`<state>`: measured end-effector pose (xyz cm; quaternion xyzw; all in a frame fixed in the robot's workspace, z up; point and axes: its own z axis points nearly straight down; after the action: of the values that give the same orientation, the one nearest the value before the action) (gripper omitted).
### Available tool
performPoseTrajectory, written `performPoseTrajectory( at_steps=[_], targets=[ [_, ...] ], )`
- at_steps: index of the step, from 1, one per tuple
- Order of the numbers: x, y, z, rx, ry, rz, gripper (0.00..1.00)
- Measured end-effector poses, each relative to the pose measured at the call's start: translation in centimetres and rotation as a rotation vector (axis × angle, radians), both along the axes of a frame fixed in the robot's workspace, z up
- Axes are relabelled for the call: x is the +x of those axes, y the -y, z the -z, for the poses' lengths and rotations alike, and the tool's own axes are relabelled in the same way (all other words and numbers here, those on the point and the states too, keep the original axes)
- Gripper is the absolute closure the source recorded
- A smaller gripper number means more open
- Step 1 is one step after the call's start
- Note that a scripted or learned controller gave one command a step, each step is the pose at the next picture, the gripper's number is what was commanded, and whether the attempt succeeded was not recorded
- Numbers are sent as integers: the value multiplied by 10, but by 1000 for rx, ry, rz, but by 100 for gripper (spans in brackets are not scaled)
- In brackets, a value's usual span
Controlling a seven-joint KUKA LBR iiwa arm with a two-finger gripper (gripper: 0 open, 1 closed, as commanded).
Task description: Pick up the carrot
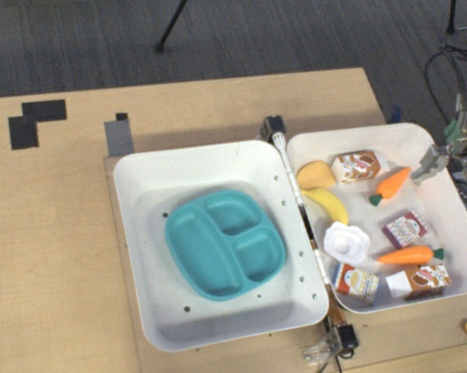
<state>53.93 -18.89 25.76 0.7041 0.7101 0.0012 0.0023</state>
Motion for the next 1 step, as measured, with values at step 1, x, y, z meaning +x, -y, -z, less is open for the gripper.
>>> performPoseTrajectory(
  at_steps=[1],
  targets=[
    [6, 6, 160, 4, 0, 311, 0]
  ],
)
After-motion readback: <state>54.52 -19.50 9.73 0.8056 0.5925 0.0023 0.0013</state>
